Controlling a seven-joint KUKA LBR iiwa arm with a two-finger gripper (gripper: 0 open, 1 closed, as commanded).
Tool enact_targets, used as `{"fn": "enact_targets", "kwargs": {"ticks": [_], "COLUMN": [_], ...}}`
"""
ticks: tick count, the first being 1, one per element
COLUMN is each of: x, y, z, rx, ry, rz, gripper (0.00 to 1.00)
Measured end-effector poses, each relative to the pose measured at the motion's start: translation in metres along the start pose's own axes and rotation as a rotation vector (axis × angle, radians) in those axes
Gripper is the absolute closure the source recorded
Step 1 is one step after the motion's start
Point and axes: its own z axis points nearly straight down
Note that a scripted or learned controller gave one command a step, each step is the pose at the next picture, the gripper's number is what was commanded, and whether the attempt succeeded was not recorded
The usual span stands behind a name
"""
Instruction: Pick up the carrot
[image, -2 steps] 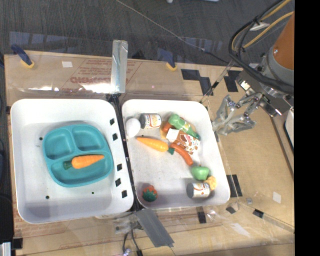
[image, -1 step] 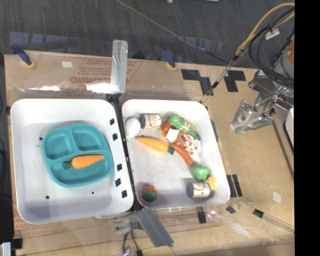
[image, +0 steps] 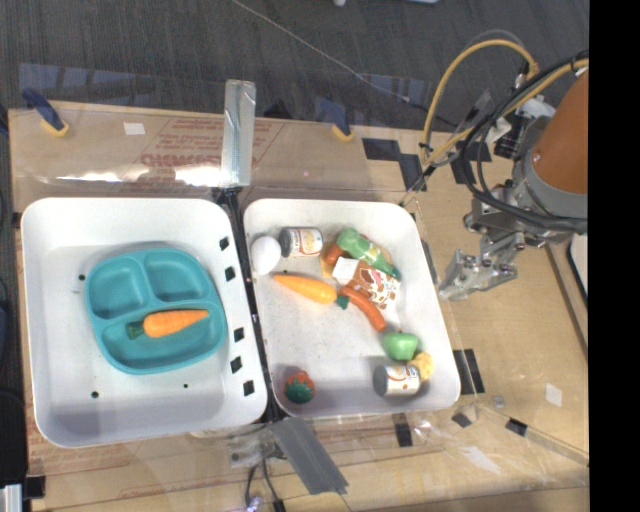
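Two shallow white bins sit side by side on a tabletop (image: 520, 350); the left bin (image: 60, 400) and the right bin (image: 425, 270) meet at a shared middle rim. The tool (image: 478, 275) hangs outside the right bin, just beyond its right rim, over bare tabletop; whether it is open or closed cannot be told from this angle, and nothing is seen held in it.

Inside the left bin a teal divided plate (image: 120, 290) lies near the middle, with open white floor all around it; the carrot (image: 175, 322) lies flat in the plate's long front compartment, leafy end pointing away from the right bin.

The right bin is crowded; a white egg (image: 265, 253) and a small can (image: 301, 242) lie near its back left corner, a yellow-orange vegetable (image: 306, 289) sits centre-left, a printed packet (image: 378, 285) lies in the middle, and a green pepper (image: 400, 346), a second can (image: 398, 380) and a strawberry (image: 299, 386) lie toward the front rim; a patch of bare floor shows at front centre.
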Motion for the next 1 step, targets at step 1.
{"fn": "enact_targets", "kwargs": {"ticks": [1], "x": [0.0113], "y": [0.0409], "z": [0.0171], "rx": [0.000], "ry": [0.000], "rz": [-0.328], "gripper": [1.00]}}
